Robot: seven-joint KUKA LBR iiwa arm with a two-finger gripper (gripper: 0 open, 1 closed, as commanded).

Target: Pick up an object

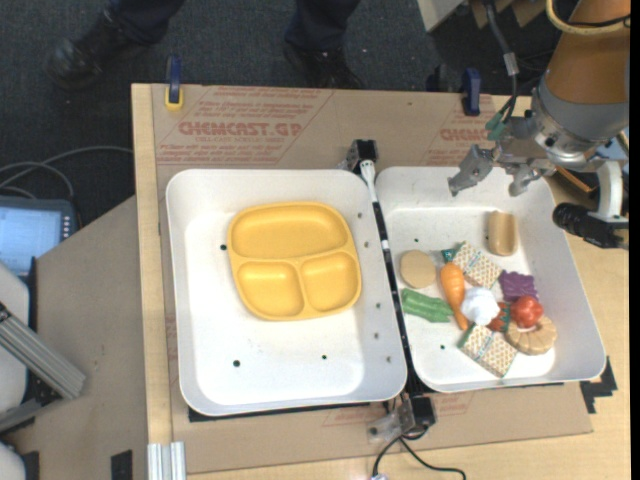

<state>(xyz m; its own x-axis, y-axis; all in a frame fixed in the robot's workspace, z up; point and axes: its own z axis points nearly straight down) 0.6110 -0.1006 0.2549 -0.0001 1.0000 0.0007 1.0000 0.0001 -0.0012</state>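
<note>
**Arm waits above the toy food bin**

Dark carpet lies behind a brown bench (300, 118) with red letters printed on it. Two white bins sit on the bench, side by side and touching. Left bin (200, 348) holds a big yellow tray (295, 260) with three sections. Right bin (570, 358) holds a pile of toy food.

Big and grey with an orange band, the arm (590, 38) comes in from the top right. Its gripper (497, 176) hangs over the far edge of the right bin. The two fingers are spread apart, and nothing is between them.

Toy food lies well apart from the fingers, toward the near side of the bin. Closest to the gripper is a tan bread roll (502, 233). It lies just below the right finger, with its long side running from far to near. An orange carrot (454, 288) lies in the middle of the pile, long side far to near too, with its thin tip pointing at the near edge. A green bean pod (427, 307) lies beside it, running left to right. A round beige cookie (418, 269) sits near the carrot's thick end. Purple grapes (517, 286), a red tomato (528, 311) and two checked crackers (487, 349) fill the rest.
</note>
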